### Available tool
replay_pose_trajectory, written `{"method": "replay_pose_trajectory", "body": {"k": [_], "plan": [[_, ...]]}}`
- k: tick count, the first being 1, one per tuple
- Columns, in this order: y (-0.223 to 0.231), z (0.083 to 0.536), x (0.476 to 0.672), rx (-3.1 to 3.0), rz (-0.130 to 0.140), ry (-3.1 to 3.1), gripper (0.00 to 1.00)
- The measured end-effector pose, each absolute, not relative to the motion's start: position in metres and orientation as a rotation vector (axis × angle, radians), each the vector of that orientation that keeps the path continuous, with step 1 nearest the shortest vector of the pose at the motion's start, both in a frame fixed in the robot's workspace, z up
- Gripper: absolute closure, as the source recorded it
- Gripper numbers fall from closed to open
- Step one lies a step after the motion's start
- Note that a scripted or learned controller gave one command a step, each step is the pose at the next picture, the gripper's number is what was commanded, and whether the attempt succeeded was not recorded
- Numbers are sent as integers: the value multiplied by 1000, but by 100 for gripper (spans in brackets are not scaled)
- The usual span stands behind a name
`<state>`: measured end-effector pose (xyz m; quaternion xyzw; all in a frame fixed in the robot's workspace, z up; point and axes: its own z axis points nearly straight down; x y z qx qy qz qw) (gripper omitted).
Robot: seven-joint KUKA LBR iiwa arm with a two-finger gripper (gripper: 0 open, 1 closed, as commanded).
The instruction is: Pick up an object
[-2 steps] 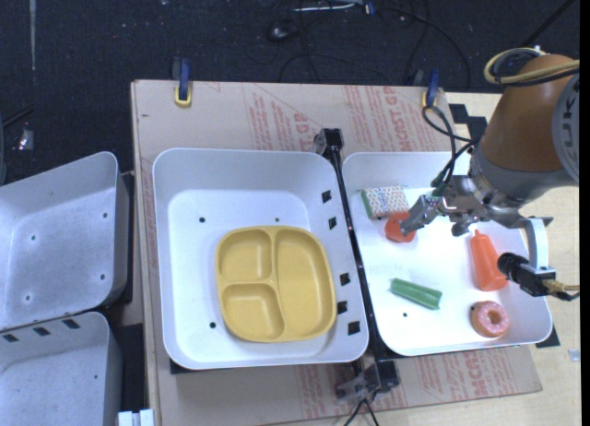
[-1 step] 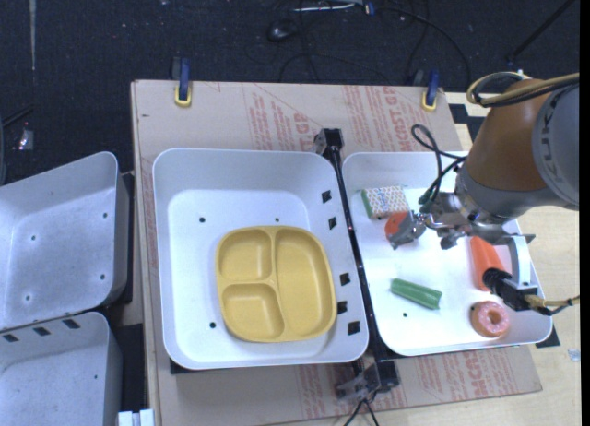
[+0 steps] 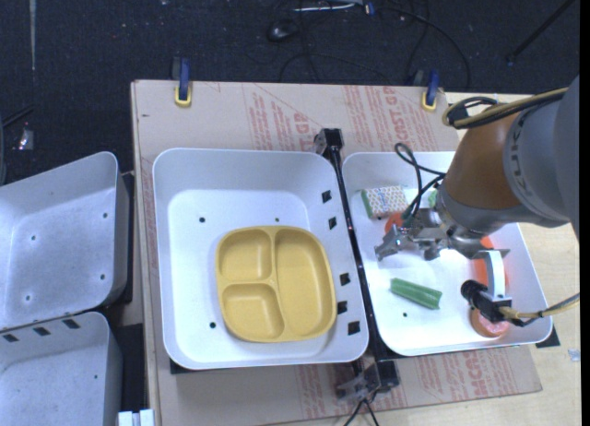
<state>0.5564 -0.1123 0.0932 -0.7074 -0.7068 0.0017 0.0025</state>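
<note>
Just below the gripper (image 3: pixel 398 245), on its near side in the camera view, lay a green stick-shaped piece (image 3: pixel 416 292) flat on the floor of the right bin (image 3: pixel 530 258). It was apart from the gripper, with bare white floor between them, and was angled slightly across the bin. Nothing showed in the gripper's grasp, and whether it was released or clenched could not be told from this slant. Close above the gripper, toward the far wall of the bin, sat a small box with a green and white pattern (image 3: pixel 384 200). Between that box and the gripper a small red thing (image 3: pixel 395 222) peeked out, too hidden to name. Off to the gripper's right, near the bin's front corner, an orange rounded thing (image 3: pixel 481 325) rested, partly covered. The grey arm (image 3: pixel 544 161) with its orange band reached in over that side of the bin. Left of the gripper, past the divider, the left bin (image 3: pixel 184 230) held a yellow three-part tray (image 3: pixel 275 283). Both bins stood on the table (image 3: pixel 258 111).
</note>
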Motion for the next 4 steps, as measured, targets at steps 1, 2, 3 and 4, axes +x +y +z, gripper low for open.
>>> {"method": "replay_pose_trajectory", "body": {"k": [1, 2, 3, 4], "plan": [[-113, 107, 558, -2224, 0, -2219, 100], [-112, 149, 558, -2222, -3, -2226, 100], [-119, 204, 567, -2223, -5, -2228, 100], [-123, 250, 575, -2222, -4, -2228, 100]]}}
